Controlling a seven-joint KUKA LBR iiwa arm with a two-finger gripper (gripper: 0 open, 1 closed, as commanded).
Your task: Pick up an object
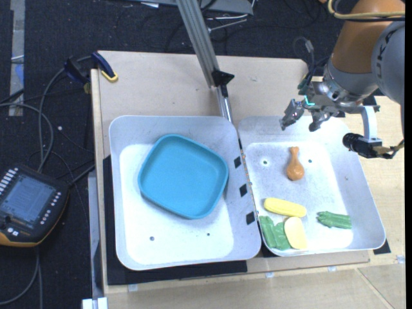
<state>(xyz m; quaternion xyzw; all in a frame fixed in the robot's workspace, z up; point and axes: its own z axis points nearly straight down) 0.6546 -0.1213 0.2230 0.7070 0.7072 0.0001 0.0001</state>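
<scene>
Claw [302,120] spread, empty, above right bin's [360,172] far edge — orange drumstick toy [295,164] just below, apart.

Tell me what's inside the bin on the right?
The right bin holds toy food: a brown drumstick, a yellow banana, a pale yellow piece leaning on a green pod, and another green piece. The floor beneath them is hidden.

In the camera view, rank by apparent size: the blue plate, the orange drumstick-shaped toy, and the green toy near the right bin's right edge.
1. blue plate, by far.
2. and 3. orange drumstick-shaped toy and green toy: they look alike in size, so I won't rank them.
</scene>
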